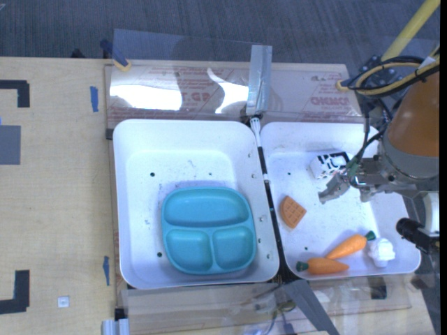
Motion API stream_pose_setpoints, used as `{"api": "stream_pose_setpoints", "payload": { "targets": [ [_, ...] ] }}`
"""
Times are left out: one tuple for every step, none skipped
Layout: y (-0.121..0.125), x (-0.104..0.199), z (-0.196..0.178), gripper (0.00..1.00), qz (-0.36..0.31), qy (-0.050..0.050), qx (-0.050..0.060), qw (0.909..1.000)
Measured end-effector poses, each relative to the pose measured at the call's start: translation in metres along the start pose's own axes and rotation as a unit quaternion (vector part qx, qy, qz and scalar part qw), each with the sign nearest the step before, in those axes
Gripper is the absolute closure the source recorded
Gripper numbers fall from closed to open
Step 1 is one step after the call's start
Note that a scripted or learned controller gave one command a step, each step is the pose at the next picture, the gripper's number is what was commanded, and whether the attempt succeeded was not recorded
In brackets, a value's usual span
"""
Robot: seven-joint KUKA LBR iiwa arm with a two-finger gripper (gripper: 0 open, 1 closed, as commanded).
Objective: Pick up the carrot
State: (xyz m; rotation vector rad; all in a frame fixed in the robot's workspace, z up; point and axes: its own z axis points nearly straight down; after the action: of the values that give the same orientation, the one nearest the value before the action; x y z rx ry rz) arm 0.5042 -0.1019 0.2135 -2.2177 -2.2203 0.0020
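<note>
Bench, right bin [307, 142]: gripper [334, 187] hovering mid-bin, fingers apart, nothing between them. Carrot [347, 247] near front edge, second carrot [325, 265] just beside it.

A teal plastic plate with three compartments [207, 230] lies in the left shallow white bin [133, 187]. The right shallow white bin [293, 145] holds a small orange waffle-patterned square [292, 211] near its left wall and a small white lumpy object [382, 250] by its right edge.
</note>
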Motion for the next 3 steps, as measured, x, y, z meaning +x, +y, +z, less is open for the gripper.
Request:
{"api": "stream_pose_setpoints", "payload": {
  "targets": [
    [-0.024,-0.049,0.123,0.00,0.072,-0.001,-0.002,0.9974],
    [-0.022,-0.090,0.126,0.00,0.106,0.002,-0.003,0.9943],
    [-0.021,-0.092,0.115,1.00,0.108,-0.001,-0.007,0.9941]
  ]
}}
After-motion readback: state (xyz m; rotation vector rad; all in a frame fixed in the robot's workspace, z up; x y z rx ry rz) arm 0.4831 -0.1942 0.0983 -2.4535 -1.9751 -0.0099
